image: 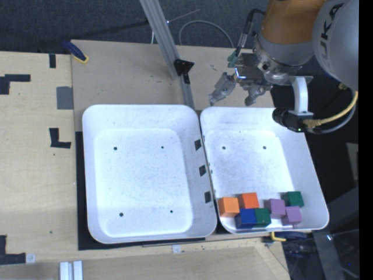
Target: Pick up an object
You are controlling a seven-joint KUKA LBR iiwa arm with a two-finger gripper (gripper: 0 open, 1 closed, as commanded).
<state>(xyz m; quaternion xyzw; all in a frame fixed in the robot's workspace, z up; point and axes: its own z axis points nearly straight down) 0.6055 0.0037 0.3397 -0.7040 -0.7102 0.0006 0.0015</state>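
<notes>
Blocks sit clustered along the near wall of the right bin, several touching: orange, blue, green, purple. Risk: packed this tight against the wall, a descending finger likely lands on a neighbour or the rim and the pick slips. Hand hangs over the bin's far edge, fingers spread, nothing between them, well apart from the blocks.

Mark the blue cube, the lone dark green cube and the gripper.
small blue cube (247, 217), camera view, top face.
dark green cube (293, 199), camera view, top face.
gripper (235, 95), camera view, midway between fingertips.
</notes>
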